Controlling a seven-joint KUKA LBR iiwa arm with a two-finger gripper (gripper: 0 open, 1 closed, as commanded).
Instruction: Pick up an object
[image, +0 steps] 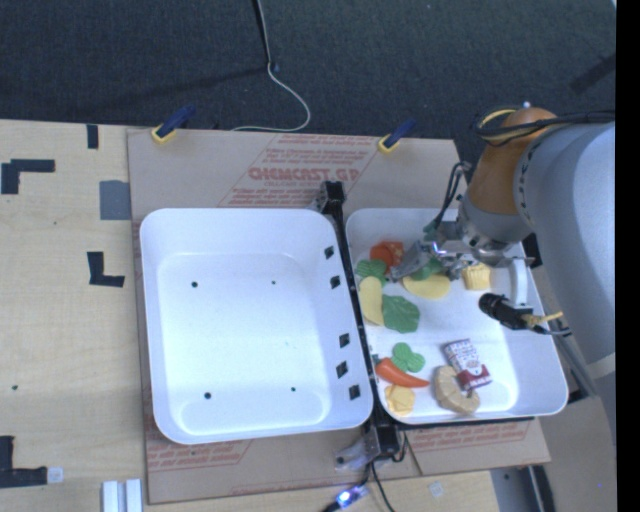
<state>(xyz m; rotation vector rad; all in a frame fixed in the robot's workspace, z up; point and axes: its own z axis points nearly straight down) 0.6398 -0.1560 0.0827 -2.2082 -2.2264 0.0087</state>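
– Where's the gripper (418, 262) sitting?

– Low in the right bin (535, 385), toward its eleven o'clock corner, among the toy food. I cannot tell how it stands from here.

– What's closest to it?

– A yellow piece (428, 288) at its six o'clock, just beside it; a red piece (384, 251) at nine, and a green one (369, 269) beyond that. A small yellow block (477, 277) lies at three.

– Farther out?

– A green leafy piece (401, 314), then a carrot (402, 375) and a red-and-white packet (466, 363) toward the bin's six o'clock side; its print is too small to read.

– Any writing you can read?

– Red lettering on the cardboard sheet (290, 170) at twelve o'clock, upside down from here; I can't make it out. The left bin (160, 300) sits just beside.
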